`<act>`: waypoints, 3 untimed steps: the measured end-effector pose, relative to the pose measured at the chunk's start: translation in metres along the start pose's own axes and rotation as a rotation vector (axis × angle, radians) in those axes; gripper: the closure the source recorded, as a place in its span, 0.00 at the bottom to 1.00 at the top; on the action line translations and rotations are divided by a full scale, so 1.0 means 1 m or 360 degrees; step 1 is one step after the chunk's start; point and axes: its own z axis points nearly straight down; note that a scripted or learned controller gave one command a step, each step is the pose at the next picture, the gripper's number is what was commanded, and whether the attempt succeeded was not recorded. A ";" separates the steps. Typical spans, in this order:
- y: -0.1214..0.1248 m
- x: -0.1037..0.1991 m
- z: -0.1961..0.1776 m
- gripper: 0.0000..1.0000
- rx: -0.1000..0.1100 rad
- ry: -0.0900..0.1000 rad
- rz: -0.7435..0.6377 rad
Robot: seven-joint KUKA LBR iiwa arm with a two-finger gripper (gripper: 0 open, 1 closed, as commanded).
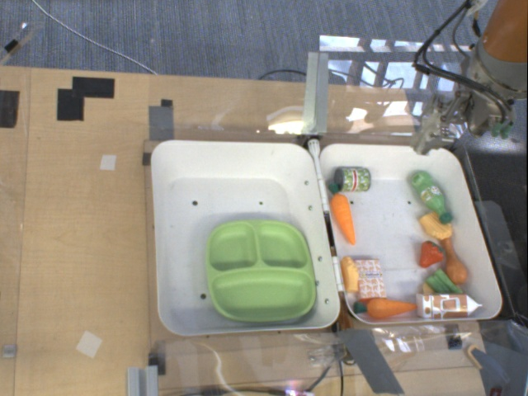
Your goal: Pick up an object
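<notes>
We see gripper (429, 135) over right bin's (396, 221) top-right rim, apart from green bottle (431, 195); grip state: can't tell.

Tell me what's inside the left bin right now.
The left bin holds a green divided plate, lying flat toward the near side. Whatever is beneath the plate is covered.

I can read no lettering; labels on the small green-and-red can (352, 179) and white carton (445, 306) are too blurred.
</notes>
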 end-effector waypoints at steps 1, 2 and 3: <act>-0.004 0.039 0.065 1.00 0.0002 0.0004 0.0161; -0.003 0.036 0.051 1.00 0.0002 -0.0018 0.0154; -0.001 0.033 0.037 1.00 0.0002 -0.0035 0.0148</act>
